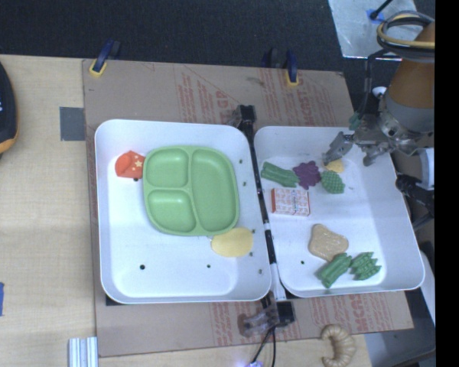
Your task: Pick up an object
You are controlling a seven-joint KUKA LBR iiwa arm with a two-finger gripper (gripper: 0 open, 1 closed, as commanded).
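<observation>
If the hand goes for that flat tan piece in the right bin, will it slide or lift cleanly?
The tan piece looks low and flat on the right bin floor, so the fingers may struggle to get under it. Its surface appears smooth, so it will probably slide if pushed. It seems rigid and light, unlikely to roll.

Faint red print on cardboard sheet (214, 90) and small card (290, 201), unreadable.
</observation>
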